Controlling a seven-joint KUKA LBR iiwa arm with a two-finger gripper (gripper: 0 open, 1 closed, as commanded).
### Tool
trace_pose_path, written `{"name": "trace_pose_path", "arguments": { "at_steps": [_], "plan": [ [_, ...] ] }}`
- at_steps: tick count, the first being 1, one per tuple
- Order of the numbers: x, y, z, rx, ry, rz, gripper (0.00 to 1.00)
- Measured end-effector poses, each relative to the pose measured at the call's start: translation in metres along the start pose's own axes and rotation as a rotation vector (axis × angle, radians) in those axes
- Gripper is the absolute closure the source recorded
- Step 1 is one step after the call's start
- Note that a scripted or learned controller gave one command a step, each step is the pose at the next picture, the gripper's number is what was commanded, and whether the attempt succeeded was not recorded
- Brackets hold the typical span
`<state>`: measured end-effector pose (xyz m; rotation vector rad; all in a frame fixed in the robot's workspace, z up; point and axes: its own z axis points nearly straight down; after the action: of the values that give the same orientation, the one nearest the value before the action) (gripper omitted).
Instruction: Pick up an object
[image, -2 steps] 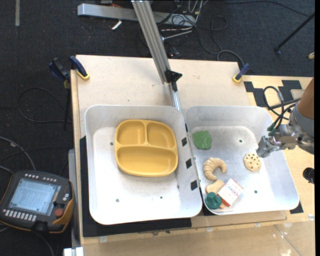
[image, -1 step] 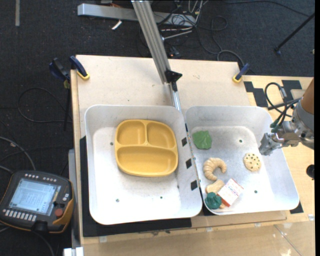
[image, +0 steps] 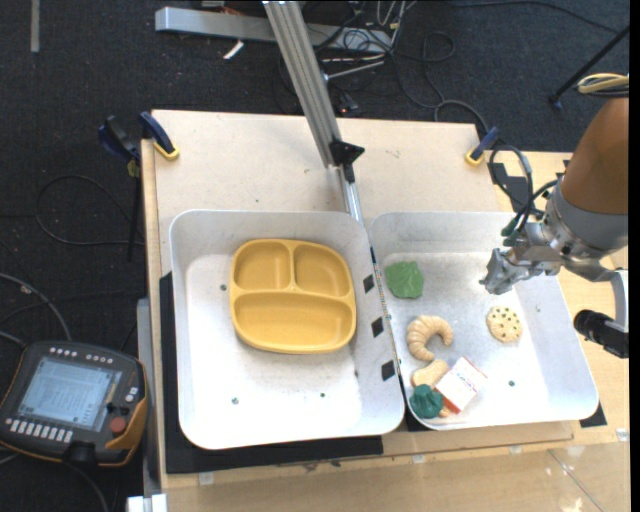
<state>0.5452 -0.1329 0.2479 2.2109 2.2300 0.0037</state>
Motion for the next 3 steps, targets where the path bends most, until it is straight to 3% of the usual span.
{"name": "trace_pose_path", "arguments": {
  "at_steps": [3],
  "plan": [
    [0.158,0.041,0.023,0.002,0.000,0.000,1.00]
  ]
}}
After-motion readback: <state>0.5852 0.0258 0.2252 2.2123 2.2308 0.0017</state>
